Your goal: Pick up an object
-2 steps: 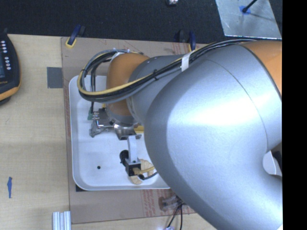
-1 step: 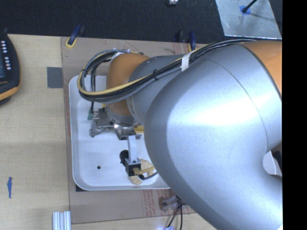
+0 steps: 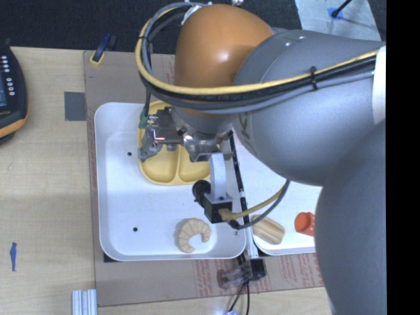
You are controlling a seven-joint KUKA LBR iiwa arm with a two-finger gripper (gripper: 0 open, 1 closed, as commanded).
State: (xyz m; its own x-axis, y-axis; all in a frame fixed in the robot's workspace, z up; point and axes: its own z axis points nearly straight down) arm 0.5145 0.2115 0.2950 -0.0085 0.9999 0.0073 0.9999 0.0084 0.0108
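Observation:
In the left bin [image 3: 118,195] a pale yellow rounded object [image 3: 172,166] lies near the middle back, partly under my wrist. My gripper [image 3: 157,140] hangs right over its upper left part, close to or touching it. A beige croissant-shaped object [image 3: 193,234] rests near the bin's front right corner. The arm's orange band and grey body hide the back of the bin and most of the right bin.
In the right bin [image 3: 289,247] a tan wooden block [image 3: 268,230] and an orange object [image 3: 304,223] peek out below the arm. A black-and-orange handheld device [image 3: 10,94] lies at the far left of the bench. Cables loop around the wrist.

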